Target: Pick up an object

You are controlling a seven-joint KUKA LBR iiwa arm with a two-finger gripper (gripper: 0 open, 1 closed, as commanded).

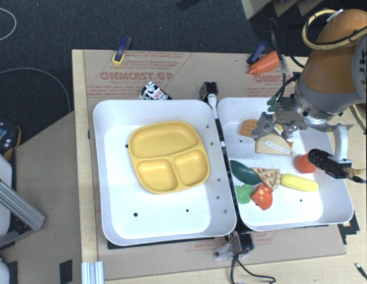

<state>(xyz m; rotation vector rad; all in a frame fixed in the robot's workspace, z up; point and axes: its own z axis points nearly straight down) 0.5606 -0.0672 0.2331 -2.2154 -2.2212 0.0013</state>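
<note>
Right bin (334, 209), near edge: toy strawberry (263, 197), green piece (244, 192), corn cob (299, 184), tomato (305, 163), loose within reach.
Left bin (112, 158): yellow divided tray (168, 156) lies centred.
Candidate object: pale wedge (272, 146) mid right bin, just under the gripper.
Gripper (277, 125): poised low over the wedge; aperture and any hold cannot be determined.
Far bench: orange item (263, 64), outside the bins.

A divided tray (168, 156) lies in the left bin (106, 176) (toy foods (272, 182) clustered in the right bin (331, 209)).
</note>
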